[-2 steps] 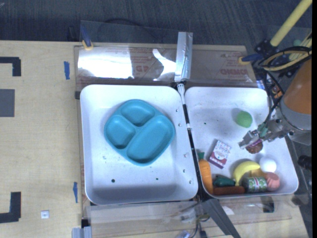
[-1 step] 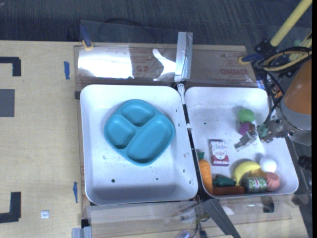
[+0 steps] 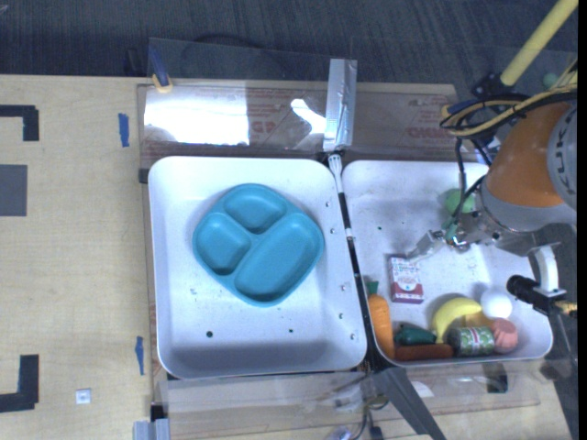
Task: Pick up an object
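objects for picking lie in the right bin point(image 3: 404, 191), clustered toward its 6 o'clock edge: a small red-and-white card packet point(image 3: 405, 280) near the bin's centre; a yellow banana point(image 3: 456, 314) at 5 o'clock from the packet; a white egg point(image 3: 497, 306) just beside the banana at 3 o'clock; a green can point(image 3: 474, 340) touching a pink item point(image 3: 506, 336) beneath them; an orange carrot point(image 3: 381, 324) along the bin's 9 o'clock wall; a dark green-and-red piece point(image 3: 417, 335) between carrot and can. the claw point(image 3: 438, 240) hangs over the bin's middle, at 1 o'clock from the packet; whether it is parted or closed cannot be told, and nothing is seen in its grip. the arm point(image 3: 532, 172), orange-banded, enters from 3 o'clock. the left bin point(image 3: 174, 273) carries a blue divided plate point(image 3: 259, 243) at its centre. both bins rest on the surface point(image 3: 64, 264).
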`<state>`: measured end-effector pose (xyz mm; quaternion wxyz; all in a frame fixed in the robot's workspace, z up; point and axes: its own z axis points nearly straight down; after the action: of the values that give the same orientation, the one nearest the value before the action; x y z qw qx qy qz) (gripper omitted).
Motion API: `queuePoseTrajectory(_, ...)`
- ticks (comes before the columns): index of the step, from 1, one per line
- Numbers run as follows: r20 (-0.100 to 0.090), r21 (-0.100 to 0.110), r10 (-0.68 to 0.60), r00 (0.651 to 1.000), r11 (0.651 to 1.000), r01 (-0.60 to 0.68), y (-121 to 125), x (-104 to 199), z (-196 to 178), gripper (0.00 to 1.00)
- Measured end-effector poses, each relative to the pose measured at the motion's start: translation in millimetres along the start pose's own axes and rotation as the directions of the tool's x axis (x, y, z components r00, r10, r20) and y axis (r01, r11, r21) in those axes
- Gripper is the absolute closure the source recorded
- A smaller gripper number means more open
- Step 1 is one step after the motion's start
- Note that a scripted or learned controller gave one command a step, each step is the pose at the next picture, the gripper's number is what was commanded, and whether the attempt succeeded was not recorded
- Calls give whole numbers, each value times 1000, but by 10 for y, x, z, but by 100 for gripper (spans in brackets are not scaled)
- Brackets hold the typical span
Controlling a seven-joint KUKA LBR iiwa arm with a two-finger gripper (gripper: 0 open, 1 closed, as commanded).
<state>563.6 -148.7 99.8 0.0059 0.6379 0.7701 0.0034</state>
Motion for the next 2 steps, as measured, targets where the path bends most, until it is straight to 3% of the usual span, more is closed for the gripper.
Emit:
queuePoseTrajectory(1, 2, -6, -57, 998, 998, 57, -320, 527, 68, 0)
queuePoseTrajectory(2, -1, 13, 119, 993, 993, -119, -860, -415, -250, 0)
